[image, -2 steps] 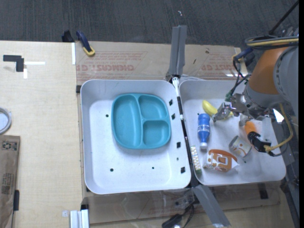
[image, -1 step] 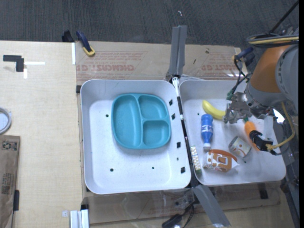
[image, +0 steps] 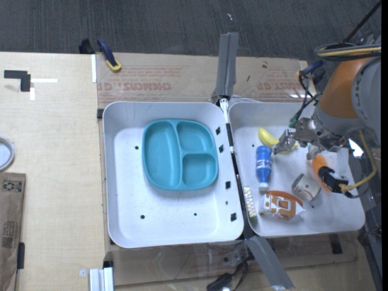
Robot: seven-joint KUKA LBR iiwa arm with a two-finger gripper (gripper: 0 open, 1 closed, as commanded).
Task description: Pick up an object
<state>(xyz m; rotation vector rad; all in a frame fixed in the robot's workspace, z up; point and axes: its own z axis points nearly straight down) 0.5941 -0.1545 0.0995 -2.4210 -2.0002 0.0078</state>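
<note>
Your gripper (image: 284,144) sits near the right bin (image: 339,226)'s back edge, tips by the banana (image: 267,137); can't tell its state. Drop straight on the banana, keep off the bottle (image: 262,166) beside it, w/ slow lift.

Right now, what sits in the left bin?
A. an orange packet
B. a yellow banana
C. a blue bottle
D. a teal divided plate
D: the teal plate, with three compartments, lies alone in the left bin, while the bottle, banana and packet lie in the right bin.
</note>
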